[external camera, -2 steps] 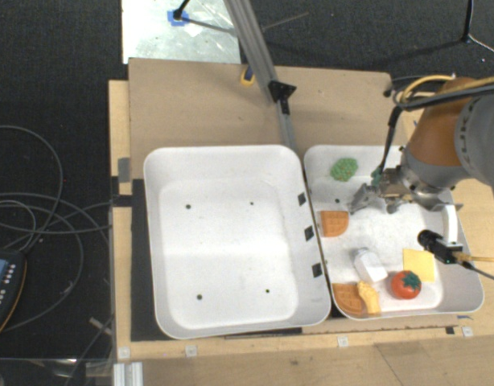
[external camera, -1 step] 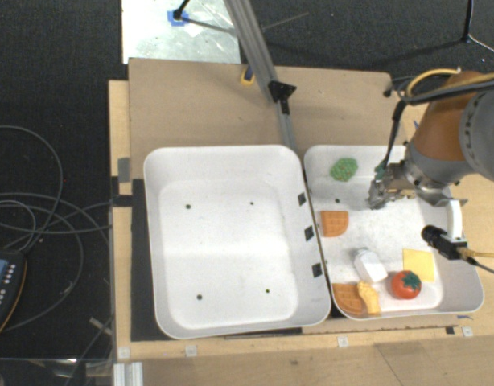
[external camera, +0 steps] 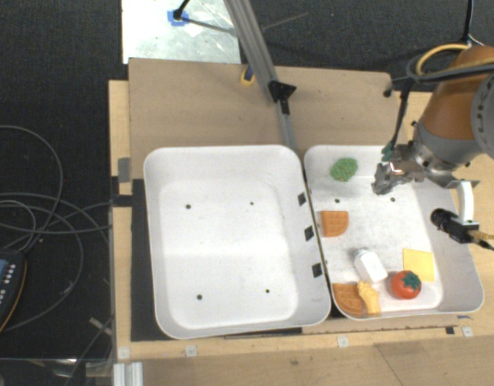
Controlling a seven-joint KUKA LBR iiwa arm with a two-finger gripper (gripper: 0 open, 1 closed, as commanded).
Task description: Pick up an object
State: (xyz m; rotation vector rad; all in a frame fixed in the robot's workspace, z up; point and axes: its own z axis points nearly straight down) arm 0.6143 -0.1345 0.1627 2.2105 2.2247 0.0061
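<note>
Green and knobbly, the toy vegetable (external camera: 343, 168) lies at the right bin's (external camera: 471, 294) upper left, just left of my fingers (external camera: 384, 182), whose spread I cannot tell; approach step, descent next.

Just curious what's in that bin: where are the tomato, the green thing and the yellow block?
tomato (external camera: 405, 285), camera view, middle of its red body
green thing (external camera: 343, 168), camera view, its centre
yellow block (external camera: 418, 262), camera view, its top face
</note>
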